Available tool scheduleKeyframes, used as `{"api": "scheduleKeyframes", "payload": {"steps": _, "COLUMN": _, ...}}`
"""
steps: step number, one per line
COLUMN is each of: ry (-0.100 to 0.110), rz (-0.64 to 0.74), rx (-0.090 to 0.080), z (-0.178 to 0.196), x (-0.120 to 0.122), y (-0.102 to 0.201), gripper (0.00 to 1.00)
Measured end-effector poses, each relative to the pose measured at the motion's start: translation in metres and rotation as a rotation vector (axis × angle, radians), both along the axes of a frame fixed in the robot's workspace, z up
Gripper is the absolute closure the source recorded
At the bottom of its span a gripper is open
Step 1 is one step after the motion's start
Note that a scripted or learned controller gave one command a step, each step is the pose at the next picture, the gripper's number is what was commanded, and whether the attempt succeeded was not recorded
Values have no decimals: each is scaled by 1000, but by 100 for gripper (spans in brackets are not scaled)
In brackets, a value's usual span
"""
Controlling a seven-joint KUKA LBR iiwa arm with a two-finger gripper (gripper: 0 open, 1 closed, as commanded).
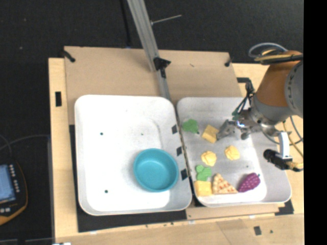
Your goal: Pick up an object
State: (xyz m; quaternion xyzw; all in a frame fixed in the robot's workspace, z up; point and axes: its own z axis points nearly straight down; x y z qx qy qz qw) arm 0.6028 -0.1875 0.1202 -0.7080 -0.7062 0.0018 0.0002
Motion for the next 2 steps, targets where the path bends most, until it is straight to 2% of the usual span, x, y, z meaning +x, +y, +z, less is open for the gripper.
{"api": "scheduleKeyframes", "payload": {"steps": 1, "ry": -8, "rz": -3, "rx": -1, "z": 14, "x": 2, "y": -1, "gripper": 100}}
{"api": "scheduleKeyframes", "payload": {"steps": 2, "ry": -10, "rz": 6, "rx": 0, "z": 70, "x": 13, "y": 2, "gripper": 100}}
